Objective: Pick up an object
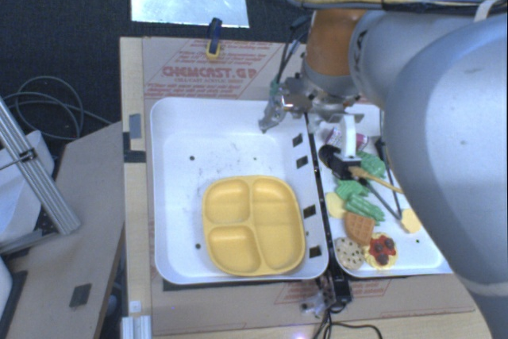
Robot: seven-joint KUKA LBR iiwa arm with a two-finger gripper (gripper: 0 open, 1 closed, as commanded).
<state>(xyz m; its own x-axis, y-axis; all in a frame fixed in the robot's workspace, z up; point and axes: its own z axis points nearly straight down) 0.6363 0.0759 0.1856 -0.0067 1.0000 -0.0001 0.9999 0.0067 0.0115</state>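
Observation:
My gripper (295, 109) hangs below the orange wrist band (348, 12), over the divider between the two bins near their far edge. Nothing shows in its grasp. The right bin (429, 256) holds toy food: green leafy pieces (359, 199), a waffle (359, 228), a cookie (348, 252), red berries (382, 248), a pale yellow piece (336, 207) and a pink item (359, 142) partly behind the arm. A yellow divided plate (254, 225) lies in the left bin (178, 171), toward its near side. The gripper is above and beyond all of these.
The arm's large grey body (444, 107) covers the right bin's far and right parts. A dark, thin tool (387, 198) lies among the food. Cardboard (210, 71) lines the bench behind the bins, with a small yellow-and-blue clip (213, 40) on it.

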